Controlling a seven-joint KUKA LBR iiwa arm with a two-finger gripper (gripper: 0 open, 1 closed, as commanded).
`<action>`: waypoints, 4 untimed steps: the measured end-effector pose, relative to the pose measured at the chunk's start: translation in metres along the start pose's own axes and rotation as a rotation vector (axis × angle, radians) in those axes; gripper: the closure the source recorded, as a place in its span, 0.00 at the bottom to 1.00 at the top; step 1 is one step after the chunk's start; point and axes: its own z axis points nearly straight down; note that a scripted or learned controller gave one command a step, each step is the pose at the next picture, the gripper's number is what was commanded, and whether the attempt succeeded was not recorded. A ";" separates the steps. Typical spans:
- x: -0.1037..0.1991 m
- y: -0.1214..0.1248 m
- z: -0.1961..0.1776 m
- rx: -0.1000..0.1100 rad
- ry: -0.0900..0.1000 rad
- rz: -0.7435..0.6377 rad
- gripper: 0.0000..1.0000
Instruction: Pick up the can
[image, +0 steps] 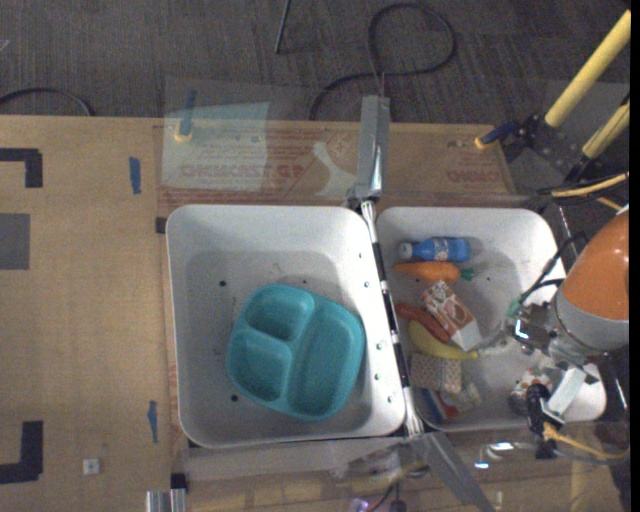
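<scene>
I see a smooth teal divided plate (296, 350) in the left bin (200, 240). The right bin (520, 225) holds a blue bottle (436, 248), a carrot (427, 270), a carton (448, 308), a curved yellow banana (440, 346) and the patterned can (436, 372), lying just below the banana. The gripper (522, 332) hangs at that bin's right side, and I can't tell its state.

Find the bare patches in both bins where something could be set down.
Left bin: bare floor between the teal plate and the far wall. Right bin: a bare patch between the blue bottle and the arm; crowded along its left side, around the banana.
</scene>
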 end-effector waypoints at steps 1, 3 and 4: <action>0.061 -0.001 -0.018 0.010 -0.001 0.337 0.00; -0.029 0.010 -0.005 0.017 0.009 -0.109 0.00; -0.030 0.013 -0.001 0.008 0.010 -0.334 0.00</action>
